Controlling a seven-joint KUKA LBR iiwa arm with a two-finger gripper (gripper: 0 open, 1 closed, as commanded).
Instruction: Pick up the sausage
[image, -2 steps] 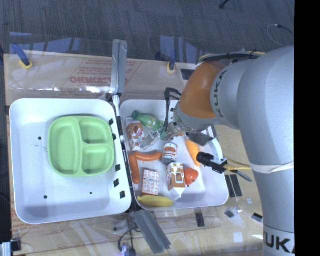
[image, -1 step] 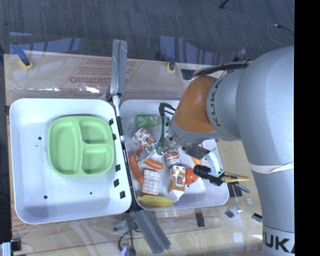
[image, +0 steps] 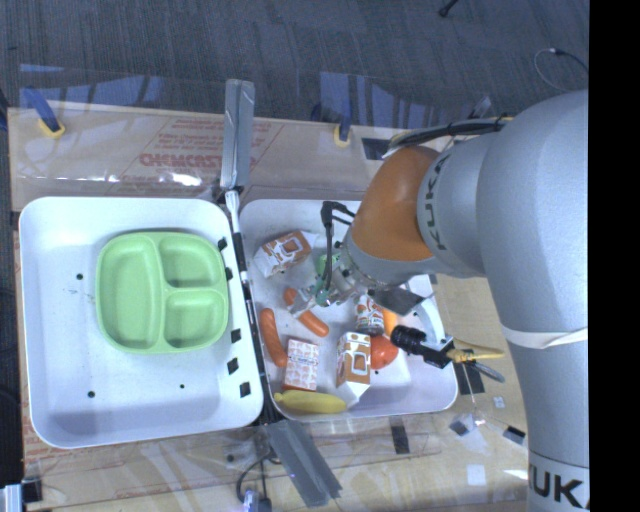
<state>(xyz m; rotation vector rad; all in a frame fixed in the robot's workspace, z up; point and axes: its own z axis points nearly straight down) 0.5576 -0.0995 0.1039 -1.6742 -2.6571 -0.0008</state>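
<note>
A long orange-red sausage (image: 271, 336) lies along the left side of the right bin (image: 432, 400). A shorter orange-red piece (image: 313, 323) lies just right of it, and a small one (image: 290, 296) sits a little farther back. My gripper (image: 324, 292) reaches down into the middle of the right bin, its tip just above the shorter piece and to the right of the long sausage. The orange wrist band (image: 395, 215) and the grey arm cover the bin's right rear part.
Around the gripper lie a brown-and-white carton (image: 283, 251), a red-and-white packet (image: 302, 364), a small box (image: 353, 359), a red tomato-like item (image: 382, 351), a small bottle (image: 369, 315) and a banana (image: 311, 402). The left bin (image: 50, 300) holds a green divided plate (image: 163, 291).
</note>
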